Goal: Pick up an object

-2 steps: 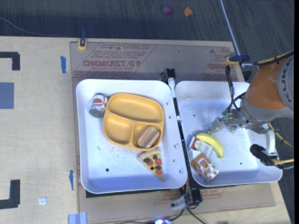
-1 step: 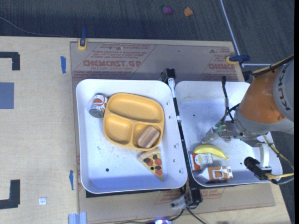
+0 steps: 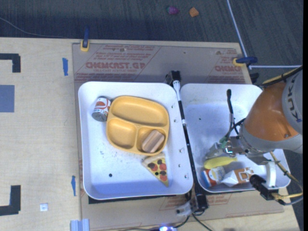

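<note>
Brown board [image 3: 159, 61] under both bins (dark carpet [image 3: 144, 13] beyond).

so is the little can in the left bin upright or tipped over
Tipped over. The can lies on its side on the left bin floor, against the yellow tray.

Brown board [image 3: 159, 61] under bins: red print "CHEMCAST GP", repeated partly at right; arm casing [image 3: 294, 97]: letters "KU"

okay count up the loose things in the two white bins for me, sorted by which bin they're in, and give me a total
Left bin: 4 (can, yellow tray, bread roll, pizza slice)
Right bin: 2 (banana, carton)
Total: 6
</note>
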Available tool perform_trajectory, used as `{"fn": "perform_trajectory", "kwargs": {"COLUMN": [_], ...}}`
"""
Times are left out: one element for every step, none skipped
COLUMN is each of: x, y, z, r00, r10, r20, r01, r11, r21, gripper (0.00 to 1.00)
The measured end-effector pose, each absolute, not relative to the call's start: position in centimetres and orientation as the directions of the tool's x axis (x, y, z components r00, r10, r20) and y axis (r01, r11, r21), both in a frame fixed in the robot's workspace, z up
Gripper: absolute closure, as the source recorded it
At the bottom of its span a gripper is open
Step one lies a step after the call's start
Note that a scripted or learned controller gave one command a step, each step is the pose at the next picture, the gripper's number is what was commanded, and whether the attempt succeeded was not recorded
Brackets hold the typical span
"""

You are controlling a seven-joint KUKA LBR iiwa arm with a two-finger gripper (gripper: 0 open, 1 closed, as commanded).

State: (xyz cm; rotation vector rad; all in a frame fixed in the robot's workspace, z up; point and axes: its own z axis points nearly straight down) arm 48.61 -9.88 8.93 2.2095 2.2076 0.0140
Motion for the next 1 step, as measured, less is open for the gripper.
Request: {"fn": "perform_trajectory", "kwargs": {"x": [48.78], "y": [-10.29], "z": [10.06], "r00": [0.005], "r10": [1.000], "r20": [-0.016], "r01": [1.000], "r11": [-0.005], "r21": [0.028], "gripper": [1.00]}}
